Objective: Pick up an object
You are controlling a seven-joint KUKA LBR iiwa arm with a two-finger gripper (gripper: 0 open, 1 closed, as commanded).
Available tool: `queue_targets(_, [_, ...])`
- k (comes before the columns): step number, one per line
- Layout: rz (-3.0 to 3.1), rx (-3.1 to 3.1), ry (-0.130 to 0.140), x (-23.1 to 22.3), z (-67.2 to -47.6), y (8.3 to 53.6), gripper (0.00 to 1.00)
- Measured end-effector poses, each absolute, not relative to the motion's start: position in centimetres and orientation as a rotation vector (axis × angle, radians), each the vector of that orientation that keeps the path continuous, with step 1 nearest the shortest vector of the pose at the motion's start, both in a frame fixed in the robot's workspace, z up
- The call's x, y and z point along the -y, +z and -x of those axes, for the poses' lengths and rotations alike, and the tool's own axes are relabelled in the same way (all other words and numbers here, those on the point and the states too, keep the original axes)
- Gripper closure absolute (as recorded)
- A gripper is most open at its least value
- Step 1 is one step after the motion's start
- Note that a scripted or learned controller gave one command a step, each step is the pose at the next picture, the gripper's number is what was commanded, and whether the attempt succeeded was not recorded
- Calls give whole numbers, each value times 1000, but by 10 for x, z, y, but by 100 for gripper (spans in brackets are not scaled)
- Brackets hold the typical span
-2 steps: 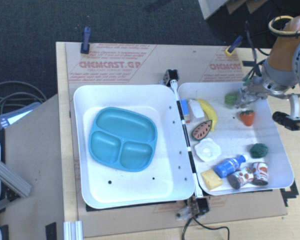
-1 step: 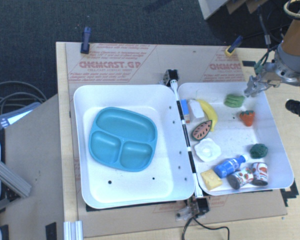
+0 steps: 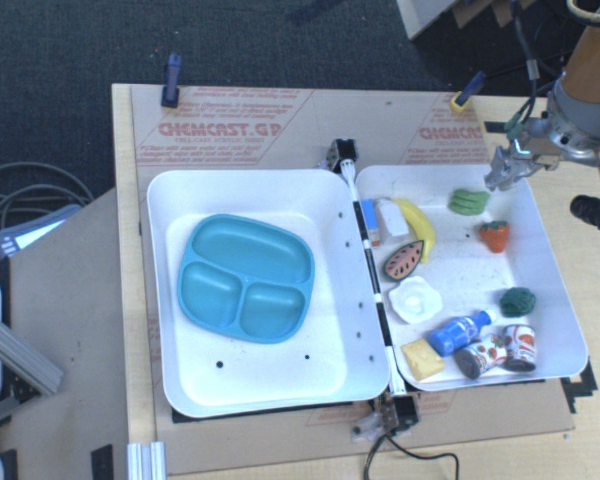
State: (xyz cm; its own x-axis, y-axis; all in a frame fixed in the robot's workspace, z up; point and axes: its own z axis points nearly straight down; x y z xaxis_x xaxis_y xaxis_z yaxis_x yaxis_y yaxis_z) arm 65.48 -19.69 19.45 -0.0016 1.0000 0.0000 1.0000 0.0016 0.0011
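My gripper (image 3: 502, 173) hangs over the far right part of the right bin (image 3: 550, 258), just right of and above a green ribbed object (image 3: 468, 202). Nothing shows between its fingers. A red strawberry-like toy (image 3: 494, 235) lies just below it. Further left lie a yellow banana (image 3: 418, 226), a white and blue packet (image 3: 385, 218) and a watermelon slice (image 3: 403, 260). Toward the front sit a white cup (image 3: 414, 299), a blue bottle (image 3: 457, 332), a yellow block (image 3: 422, 358), a dark green ball (image 3: 517, 301) and a printed can (image 3: 498, 352).
The left bin (image 3: 170, 208) holds a blue divided plate (image 3: 246, 278). Black clips (image 3: 342, 153) join the bins at the middle seam. Cardboard (image 3: 220, 118) lies under both bins. Cables (image 3: 30, 198) lie off the bench at the left.
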Motion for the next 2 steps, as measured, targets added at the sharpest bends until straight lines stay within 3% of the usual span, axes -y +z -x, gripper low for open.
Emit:
queue_targets(1, [-2220,-2223,0,197,-654,194,0])
queue_targets(2, [-2226,-2229,0,213,-666,89,0])
